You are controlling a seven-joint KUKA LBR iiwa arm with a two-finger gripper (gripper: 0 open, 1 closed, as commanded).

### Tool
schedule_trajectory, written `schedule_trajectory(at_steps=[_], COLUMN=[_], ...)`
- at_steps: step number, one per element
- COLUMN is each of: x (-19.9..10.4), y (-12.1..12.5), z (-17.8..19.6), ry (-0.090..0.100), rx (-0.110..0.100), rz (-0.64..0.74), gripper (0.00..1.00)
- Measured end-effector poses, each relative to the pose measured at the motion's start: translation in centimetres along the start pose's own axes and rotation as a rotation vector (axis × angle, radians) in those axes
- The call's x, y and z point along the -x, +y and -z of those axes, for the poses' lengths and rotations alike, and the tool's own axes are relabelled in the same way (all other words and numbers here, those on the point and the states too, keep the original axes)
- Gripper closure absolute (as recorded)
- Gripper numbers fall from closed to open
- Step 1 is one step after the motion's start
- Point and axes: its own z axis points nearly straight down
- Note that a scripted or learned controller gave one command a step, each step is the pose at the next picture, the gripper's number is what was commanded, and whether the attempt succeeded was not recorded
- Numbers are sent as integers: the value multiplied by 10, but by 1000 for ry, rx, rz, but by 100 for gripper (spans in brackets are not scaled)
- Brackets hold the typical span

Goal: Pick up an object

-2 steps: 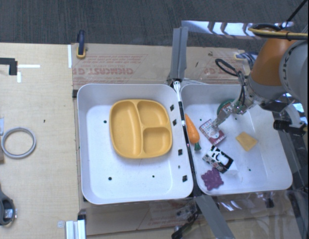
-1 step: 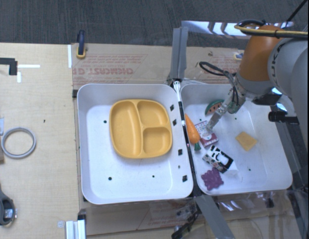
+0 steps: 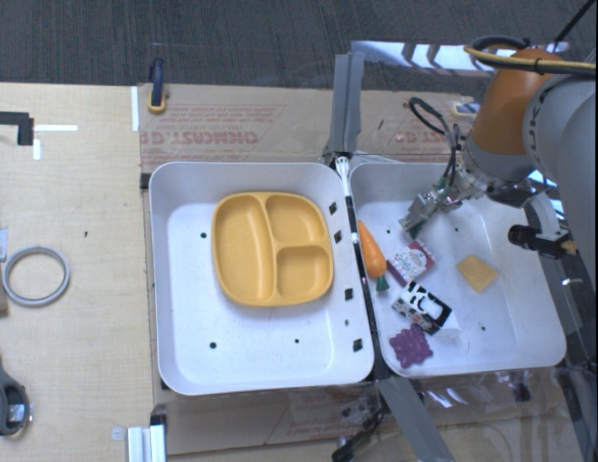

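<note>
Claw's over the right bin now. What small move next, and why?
Probably lower the claw slightly toward the small pink-and-white packet, the item just below its tip. The claw hangs over the right bin with nothing visibly between its tips, and the packet lies apart from the carrot and the yellow block.

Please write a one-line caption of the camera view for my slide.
The claw hangs over the right bin, near the carrot; a yellow divided plate lies in the left bin.
</note>
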Motion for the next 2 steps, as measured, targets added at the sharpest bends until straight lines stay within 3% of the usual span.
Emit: schedule_trajectory(at_steps=[1, 2], x=[-1, -67], y=[1, 6], z=[6, 123], ry=[-1, 0], rx=[-4, -3], rz=[5, -363], gripper=[100, 100])
